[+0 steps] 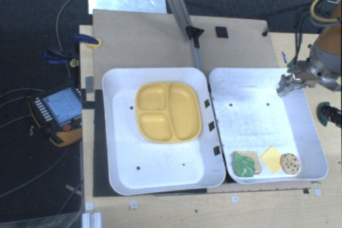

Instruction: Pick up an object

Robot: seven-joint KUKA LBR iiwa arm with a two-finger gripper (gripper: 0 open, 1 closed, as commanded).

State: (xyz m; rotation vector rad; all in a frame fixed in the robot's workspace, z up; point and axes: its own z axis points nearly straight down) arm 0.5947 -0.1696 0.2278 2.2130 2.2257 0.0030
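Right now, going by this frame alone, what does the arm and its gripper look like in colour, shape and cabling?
The arm enters at the camera view's right edge: a rounded grey body with an orange band above the wrist. A yellowish cable loop curls near its top. The gripper is a small, blocky, light grey metallic piece. It is too small here to make out markings.

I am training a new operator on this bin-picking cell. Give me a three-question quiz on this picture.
1. True or false: the yellow three-compartment plastic plate lies in the left white bin.
2. Which lies nearest the right white bin's right wall? A) green-topped toast slice B) yellow cheese square C) round speckled cookie
3. Fill in: the gripper is over the right bin's ____ right corner.

Key: 1 true; 2 C; 3 far.
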